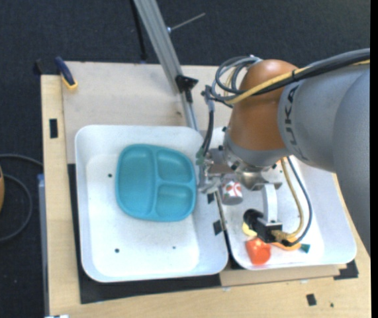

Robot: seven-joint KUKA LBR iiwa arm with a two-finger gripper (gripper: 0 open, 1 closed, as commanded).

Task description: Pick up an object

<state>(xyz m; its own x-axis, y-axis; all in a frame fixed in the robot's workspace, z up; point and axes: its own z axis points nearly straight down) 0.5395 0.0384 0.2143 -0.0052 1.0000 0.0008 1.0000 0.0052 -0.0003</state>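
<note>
Grey arm (321, 118) above 2 white bins (102, 257), smooth teal 3-compartment tray (155, 181) in left; hand's state unclear.

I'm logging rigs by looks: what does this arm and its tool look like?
The arm is a thick grey cylinder with dark lettering, ending in a rounded orange band. Black and yellow cables loop over it. The tool below is small, metallic and grey.
</note>
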